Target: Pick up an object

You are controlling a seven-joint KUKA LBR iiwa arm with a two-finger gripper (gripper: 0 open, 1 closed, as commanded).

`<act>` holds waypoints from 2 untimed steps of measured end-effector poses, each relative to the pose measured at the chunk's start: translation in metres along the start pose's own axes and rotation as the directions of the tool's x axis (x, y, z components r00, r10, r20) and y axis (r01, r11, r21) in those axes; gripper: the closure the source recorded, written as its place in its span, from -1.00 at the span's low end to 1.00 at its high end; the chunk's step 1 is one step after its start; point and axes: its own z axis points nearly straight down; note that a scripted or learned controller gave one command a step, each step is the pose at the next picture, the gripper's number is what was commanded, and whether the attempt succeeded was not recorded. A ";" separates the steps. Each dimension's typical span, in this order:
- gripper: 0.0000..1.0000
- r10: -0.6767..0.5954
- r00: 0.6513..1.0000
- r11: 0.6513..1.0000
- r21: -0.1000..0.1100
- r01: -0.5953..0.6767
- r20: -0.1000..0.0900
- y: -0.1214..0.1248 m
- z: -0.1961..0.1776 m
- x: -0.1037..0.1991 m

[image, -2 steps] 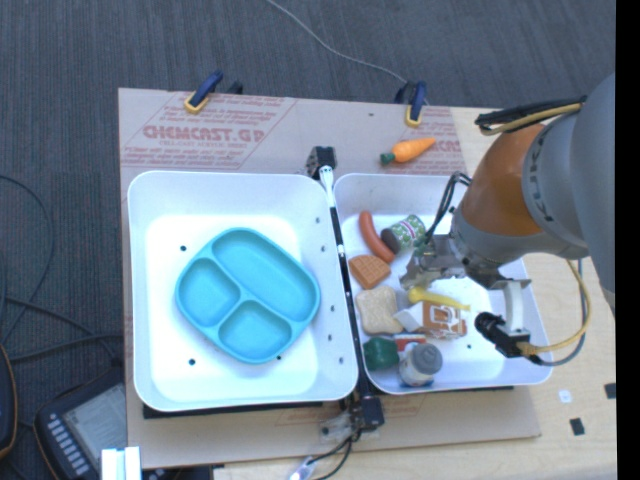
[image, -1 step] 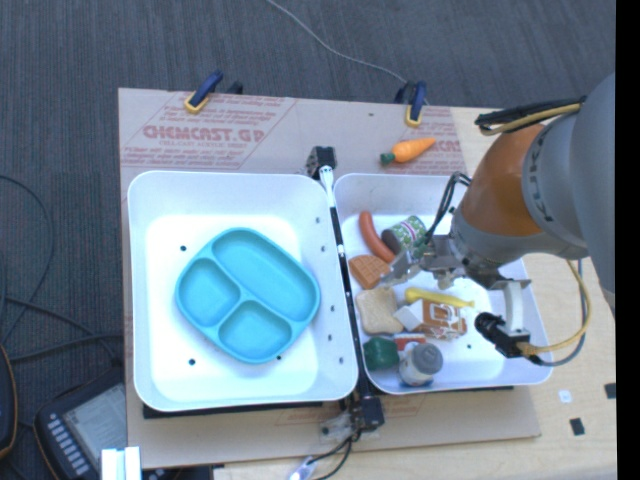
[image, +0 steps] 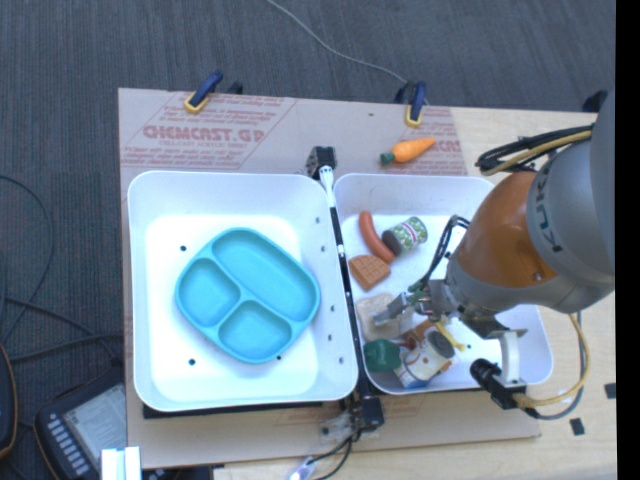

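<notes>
My gripper [image: 412,305] hangs low over the near half of the right bin [image: 520,368], below the orange band of the arm. It is among a pile of small toys: a pale flat piece [image: 372,313], a dark green item [image: 381,355] and a mixed cluster [image: 428,353]. Farther back lie a red sausage [image: 370,230], a green can [image: 405,233], a brown waffle [image: 369,271] and a small dark piece [image: 390,249]. The arm's body hides the right half of the bin.
A blue divided plate [image: 248,293] lies in the left bin [image: 150,208]. A toy carrot [image: 408,151] rests on the board behind the right bin. Two clamps [image: 204,91] [image: 414,103] hold the board's far edge. The ridge between the bins [image: 340,268] runs just left of the gripper.
</notes>
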 end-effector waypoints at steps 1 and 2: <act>1.00 -0.002 1.000 1.000 -0.009 0.002 0.001 0.004 -0.012 0.000; -1.00 -0.002 1.000 1.000 -0.004 0.002 0.000 0.002 -0.011 0.000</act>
